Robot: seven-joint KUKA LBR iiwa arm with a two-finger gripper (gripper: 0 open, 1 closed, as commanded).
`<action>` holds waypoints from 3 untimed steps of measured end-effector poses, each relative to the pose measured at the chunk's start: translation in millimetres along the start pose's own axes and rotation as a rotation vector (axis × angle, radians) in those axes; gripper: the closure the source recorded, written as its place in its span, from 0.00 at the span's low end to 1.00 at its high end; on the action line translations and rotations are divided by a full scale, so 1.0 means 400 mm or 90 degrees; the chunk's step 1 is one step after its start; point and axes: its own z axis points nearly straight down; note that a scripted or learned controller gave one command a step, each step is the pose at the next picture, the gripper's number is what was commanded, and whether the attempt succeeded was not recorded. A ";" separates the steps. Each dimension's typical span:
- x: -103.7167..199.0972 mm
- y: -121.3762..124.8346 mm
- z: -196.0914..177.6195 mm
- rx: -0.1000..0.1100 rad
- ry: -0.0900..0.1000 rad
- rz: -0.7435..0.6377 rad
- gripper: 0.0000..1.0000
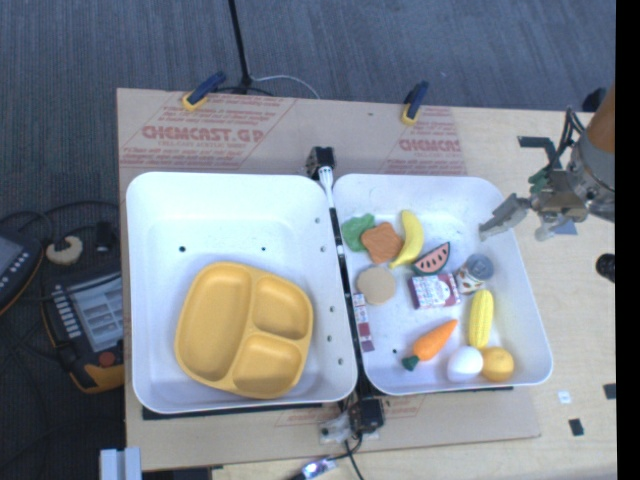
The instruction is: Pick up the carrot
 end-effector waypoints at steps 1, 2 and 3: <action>0.105 -0.144 0.153 0.004 0.002 -0.066 0.00; 0.175 -0.189 0.399 -0.007 -0.002 -0.159 0.00; 0.175 -0.185 0.373 -0.011 -0.003 -0.158 1.00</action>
